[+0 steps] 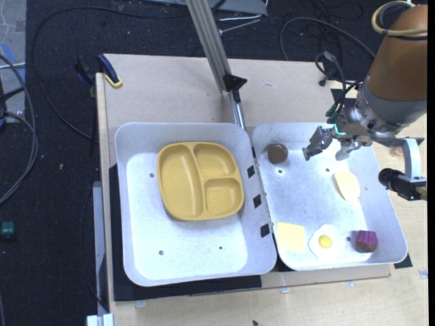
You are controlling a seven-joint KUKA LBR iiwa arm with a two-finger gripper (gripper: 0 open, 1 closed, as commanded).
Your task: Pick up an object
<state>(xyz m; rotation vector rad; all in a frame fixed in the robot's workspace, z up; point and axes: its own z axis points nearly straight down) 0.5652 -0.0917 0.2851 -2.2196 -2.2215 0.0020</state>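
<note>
My gripper (330, 145) hangs over the back of the right bin (380, 202), fingers spread apart with nothing between them. A brown round piece (276, 153) lies to its left near the bin's back left corner. A pale yellow slice (347, 185) lies just in front of the gripper. Along the front of the bin sit a yellow cheese square (291, 236), a fried egg (325, 242) and a small purple piece (366, 240).
The left bin (136, 250) holds a yellow divided plate (200, 180). A metal pole (212, 39) slants down to the gap between the bins. The arm's grey body and orange band (401, 53) stand over the bench's right side.
</note>
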